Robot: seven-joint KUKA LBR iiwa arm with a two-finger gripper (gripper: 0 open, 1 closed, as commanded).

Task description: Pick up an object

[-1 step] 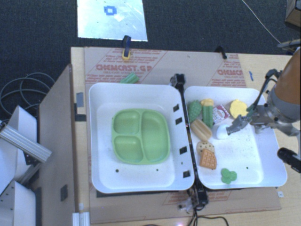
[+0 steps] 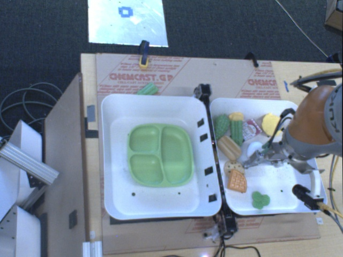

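Note:
My gripper (image 2: 251, 159) hangs low in the right bin (image 2: 278, 206), near its middle, with the orange-banded arm (image 2: 316, 123) behind it to the right. Just left of it lie a tan bread roll (image 2: 229, 148) and a pale round cracker (image 2: 231, 168). An orange waffle piece (image 2: 237, 181) lies just below the cracker. A small white object (image 2: 256, 146) sits right at the gripper's upper side. Nothing shows as being held.
The right bin's back holds a green pickle (image 2: 222, 126), a corn cob (image 2: 236, 124), a red-and-white piece (image 2: 251, 128) and a yellow lemon (image 2: 270, 123). A green leafy toy (image 2: 260, 199) lies near its front. The left bin (image 2: 115, 159) holds a green divided plate (image 2: 161, 155).

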